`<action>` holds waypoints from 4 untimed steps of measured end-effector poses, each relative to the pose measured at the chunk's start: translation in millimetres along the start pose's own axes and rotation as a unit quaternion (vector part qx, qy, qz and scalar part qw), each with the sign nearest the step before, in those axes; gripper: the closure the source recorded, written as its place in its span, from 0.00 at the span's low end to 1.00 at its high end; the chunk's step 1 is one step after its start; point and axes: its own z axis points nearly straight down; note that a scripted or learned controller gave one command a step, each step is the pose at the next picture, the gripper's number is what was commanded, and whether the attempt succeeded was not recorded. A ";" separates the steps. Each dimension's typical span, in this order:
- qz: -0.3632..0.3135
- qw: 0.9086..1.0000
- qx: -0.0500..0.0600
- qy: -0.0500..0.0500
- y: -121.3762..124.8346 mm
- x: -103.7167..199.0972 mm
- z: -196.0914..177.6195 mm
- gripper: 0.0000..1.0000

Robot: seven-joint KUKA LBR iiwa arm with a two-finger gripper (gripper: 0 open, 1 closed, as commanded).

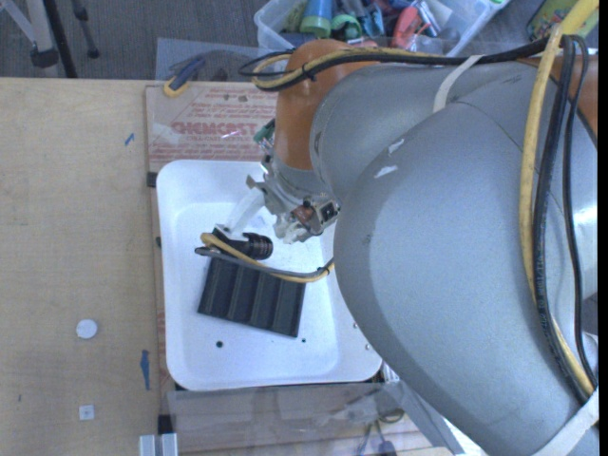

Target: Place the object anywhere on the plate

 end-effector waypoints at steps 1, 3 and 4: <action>-0.161 0.987 0.000 0.000 2.3 35.3 -43.6 1.00; -0.603 0.797 -0.002 0.001 -11.6 77.6 -63.5 1.00; -0.629 0.778 0.001 0.000 -37.6 15.6 -45.0 1.00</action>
